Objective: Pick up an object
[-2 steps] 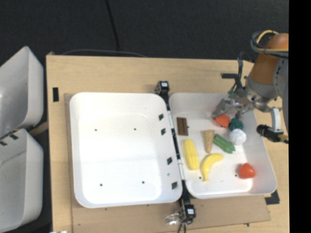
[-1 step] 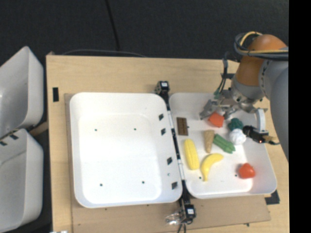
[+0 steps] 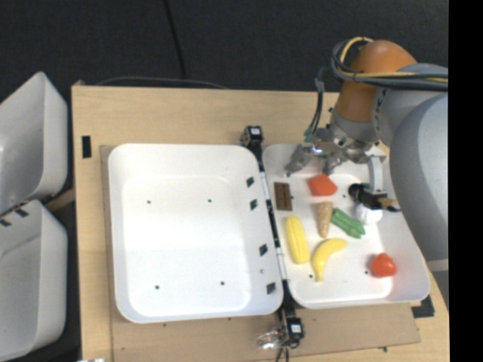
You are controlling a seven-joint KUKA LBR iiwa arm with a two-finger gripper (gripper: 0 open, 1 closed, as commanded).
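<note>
From my remote station I see one wooden tabletop (image 3: 90, 202) against a dark floor, with two pale padded shapes (image 3: 26, 202) at the far left. On it sit two shallow white bins, side by side and touching along a clipped seam. The left bin (image 3: 189, 232) holds no objects. The right bin (image 3: 407, 277) holds seven small toy foods and pieces. The one grey arm (image 3: 423, 149), with its orange band, reaches in from the right, and its gripper (image 3: 326, 155) hangs over the far edge of the right bin; I cannot tell how its fingers are set.

Counting the objects from largest to smallest: one yellow corn cob (image 3: 296, 239), one yellow banana (image 3: 327, 256) just beside it, one green vegetable (image 3: 348, 223), one tan cone-shaped piece (image 3: 324, 219) touching the green one, one red-orange wedge (image 3: 323, 185) just below the gripper, one red tomato-like piece (image 3: 383, 265) near the bin's right corner, and one brown chocolate-like block (image 3: 283, 196) by the seam.
</note>
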